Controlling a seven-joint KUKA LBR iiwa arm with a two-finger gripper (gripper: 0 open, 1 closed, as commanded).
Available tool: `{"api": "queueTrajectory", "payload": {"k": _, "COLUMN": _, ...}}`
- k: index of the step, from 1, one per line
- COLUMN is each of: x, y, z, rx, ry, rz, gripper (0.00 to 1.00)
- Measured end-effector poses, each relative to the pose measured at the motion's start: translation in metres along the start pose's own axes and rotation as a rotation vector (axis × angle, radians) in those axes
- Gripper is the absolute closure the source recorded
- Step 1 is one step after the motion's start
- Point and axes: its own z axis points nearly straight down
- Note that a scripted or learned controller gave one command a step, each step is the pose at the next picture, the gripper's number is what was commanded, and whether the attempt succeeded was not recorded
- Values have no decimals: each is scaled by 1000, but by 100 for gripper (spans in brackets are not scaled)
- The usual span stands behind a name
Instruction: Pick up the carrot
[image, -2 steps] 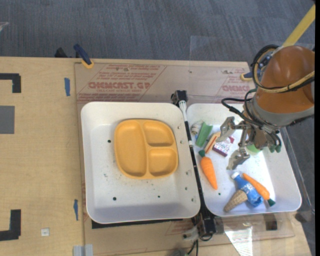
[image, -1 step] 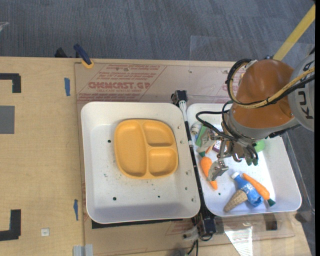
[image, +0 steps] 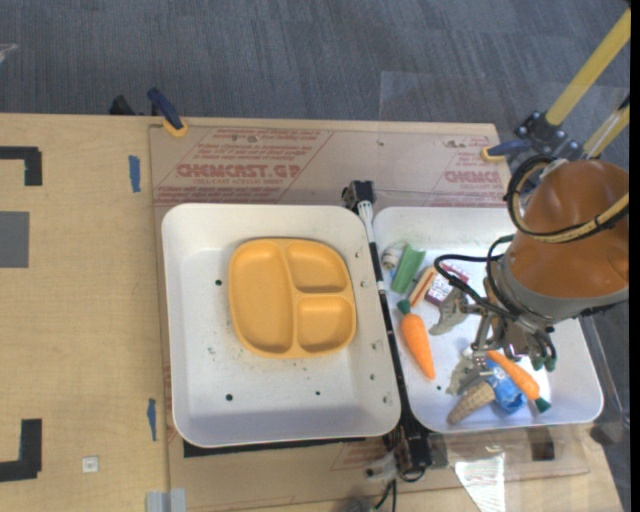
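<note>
An orange carrot (image: 418, 346) with a small green top lies in the right bin (image: 580, 345), close to its left wall, pointing toward the front. My gripper (image: 458, 345) hangs low over the middle of that bin, just right of the carrot and apart from it. Its two metal fingers (image: 447, 314) are spread open with nothing between them. A second, smaller orange carrot-like piece (image: 517, 377) lies under the wrist at the front right, partly hidden by it.
A yellow divided plate (image: 292, 297) sits in the left bin (image: 190, 330). The right bin also holds a green item (image: 408, 266), a purple-red packet (image: 438, 290), a waffle cone (image: 470, 402) and a blue piece (image: 509, 401). The arm's orange band (image: 570, 240) covers the bin's back right.
</note>
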Motion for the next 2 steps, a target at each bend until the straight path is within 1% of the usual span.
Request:
{"api": "queueTrajectory", "payload": {"k": 1, "x": -14, "y": 52, "z": 0, "rx": -4, "ry": -4, "rz": 46, "gripper": 0}}
{"api": "queueTrajectory", "payload": {"k": 2, "x": -17, "y": 0, "z": 0, "rx": 0, "ry": -5, "rz": 272, "gripper": 0}}
